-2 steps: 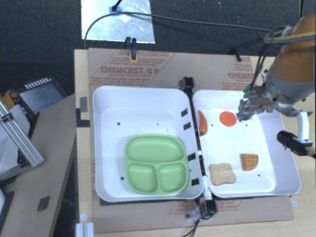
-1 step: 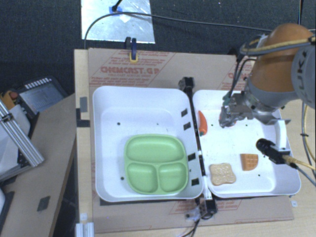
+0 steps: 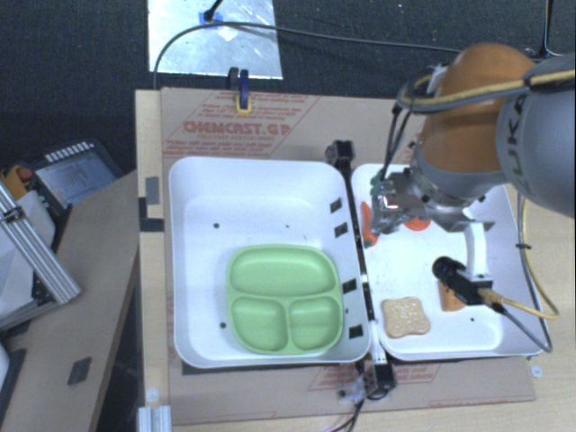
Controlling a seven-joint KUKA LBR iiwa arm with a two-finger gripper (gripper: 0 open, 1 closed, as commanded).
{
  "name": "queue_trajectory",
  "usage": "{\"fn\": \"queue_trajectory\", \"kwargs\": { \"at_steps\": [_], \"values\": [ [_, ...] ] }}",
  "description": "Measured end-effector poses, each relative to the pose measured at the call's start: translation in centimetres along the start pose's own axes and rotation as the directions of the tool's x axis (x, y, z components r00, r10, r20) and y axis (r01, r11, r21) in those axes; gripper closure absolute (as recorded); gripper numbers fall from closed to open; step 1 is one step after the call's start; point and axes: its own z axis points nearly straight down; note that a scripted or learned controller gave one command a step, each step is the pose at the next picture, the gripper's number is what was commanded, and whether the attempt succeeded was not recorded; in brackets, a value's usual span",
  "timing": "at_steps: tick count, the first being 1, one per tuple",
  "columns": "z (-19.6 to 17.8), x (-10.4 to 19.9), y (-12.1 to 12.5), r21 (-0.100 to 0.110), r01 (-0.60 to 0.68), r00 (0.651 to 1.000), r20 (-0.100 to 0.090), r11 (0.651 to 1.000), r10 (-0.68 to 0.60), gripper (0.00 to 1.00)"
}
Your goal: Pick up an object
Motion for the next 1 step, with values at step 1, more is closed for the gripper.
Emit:
{"fn": "queue_trajectory", "kwargs": {
  "at_steps": [1],
  "values": [
    [1.49,5.15,-1.83,0.002,0.001,1.000,-0.001,1.000,-0.001,1.00]
  ]
}}
